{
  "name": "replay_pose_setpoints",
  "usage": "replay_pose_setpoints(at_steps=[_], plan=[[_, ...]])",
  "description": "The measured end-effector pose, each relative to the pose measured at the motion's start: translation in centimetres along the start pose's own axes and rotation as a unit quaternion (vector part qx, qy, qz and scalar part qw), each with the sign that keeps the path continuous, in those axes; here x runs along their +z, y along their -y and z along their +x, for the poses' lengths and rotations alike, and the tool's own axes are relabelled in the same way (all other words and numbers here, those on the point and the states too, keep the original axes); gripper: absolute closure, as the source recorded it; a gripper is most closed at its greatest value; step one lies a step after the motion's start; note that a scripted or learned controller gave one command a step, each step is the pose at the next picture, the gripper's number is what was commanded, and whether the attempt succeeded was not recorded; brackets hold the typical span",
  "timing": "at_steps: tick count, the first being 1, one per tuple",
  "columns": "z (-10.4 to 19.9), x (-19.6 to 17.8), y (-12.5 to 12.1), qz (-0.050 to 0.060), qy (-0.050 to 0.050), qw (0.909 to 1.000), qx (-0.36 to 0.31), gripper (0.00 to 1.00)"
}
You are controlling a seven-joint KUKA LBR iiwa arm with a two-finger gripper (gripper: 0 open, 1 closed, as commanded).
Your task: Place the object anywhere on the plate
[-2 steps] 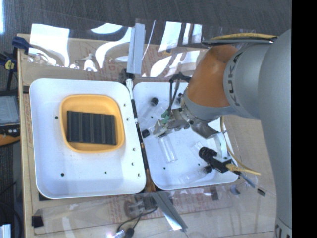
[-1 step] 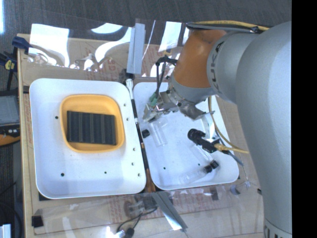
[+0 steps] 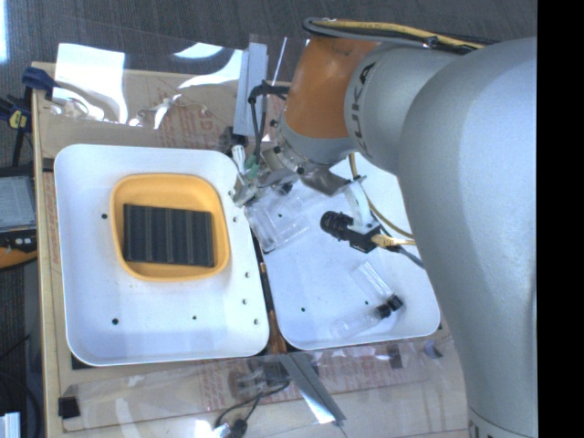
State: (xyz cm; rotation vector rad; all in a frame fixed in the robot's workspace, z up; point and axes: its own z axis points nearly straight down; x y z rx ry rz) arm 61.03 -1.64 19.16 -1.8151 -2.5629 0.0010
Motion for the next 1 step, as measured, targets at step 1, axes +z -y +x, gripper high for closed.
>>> replay_pose_setpoints(at_steps=[1], plan=[[0.01, -0.01, -0.01, 0.0, 0.0, 1.0, 0.0, 0.0]])
